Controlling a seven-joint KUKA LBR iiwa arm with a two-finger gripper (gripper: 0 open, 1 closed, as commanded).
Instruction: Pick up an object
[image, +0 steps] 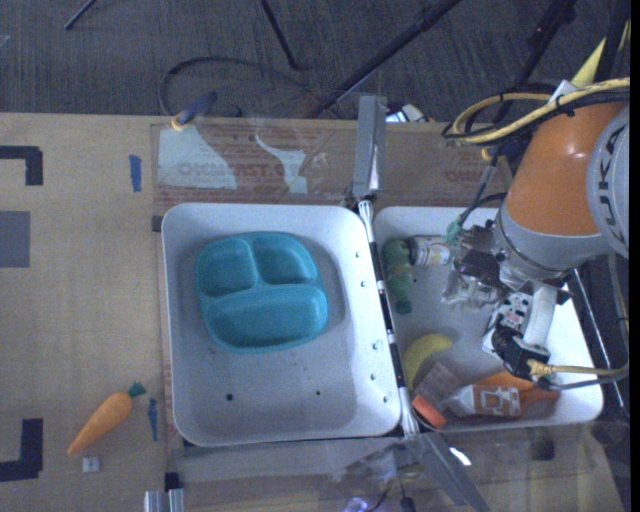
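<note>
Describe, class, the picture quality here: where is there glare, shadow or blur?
Camera view: soft overall, with fine detail smeared; glare whitens the clear panel above the left bin; the teal divided plate casts a faint shadow on that bin's floor; the pincer is a blurred tangle over the right bin, its state unreadable.

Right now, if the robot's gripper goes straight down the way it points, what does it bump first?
Probably the white floor of the right bin beneath the gripper; the small bottle lies close beside. Depth is unclear.
</note>
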